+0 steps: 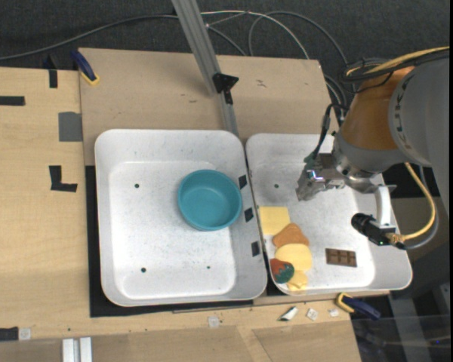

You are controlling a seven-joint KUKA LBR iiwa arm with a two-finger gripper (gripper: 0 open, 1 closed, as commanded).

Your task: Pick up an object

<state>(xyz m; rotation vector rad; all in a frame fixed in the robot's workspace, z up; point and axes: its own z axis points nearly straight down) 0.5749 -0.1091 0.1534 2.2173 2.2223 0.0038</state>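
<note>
Bench with two shallow white bins side by side, viewed from above at a slant.

Left bin (121, 202): held one teal bowl (208, 199), upright, right of the bin's centre and near the wall shared with the other bin.

Right bin (362, 277): held a cluster of small items along its left side, toward the front. A pale yellow square piece (272, 219) lay farthest back; an orange piece (291, 236) touched its front edge; a yellow rounded piece (299, 259) sat just in front of that; a small red and green item (282, 270) lay against the yellow one at the front left. A brown chocolate-like bar (340, 258) lay flat, apart from the cluster, nearer the bin's front right.

Arm: grey with orange band, entered from the right. Gripper (311, 187) was over the back half of the right bin, above bare white floor, behind the food cluster and apart from it. Jaw opening could not be told from this angle; nothing was seen between the fingers.

Surroundings: a grey metal pole (200, 44) slanted down to the gap between the bins; cables (272, 29) lay behind the bench
</note>
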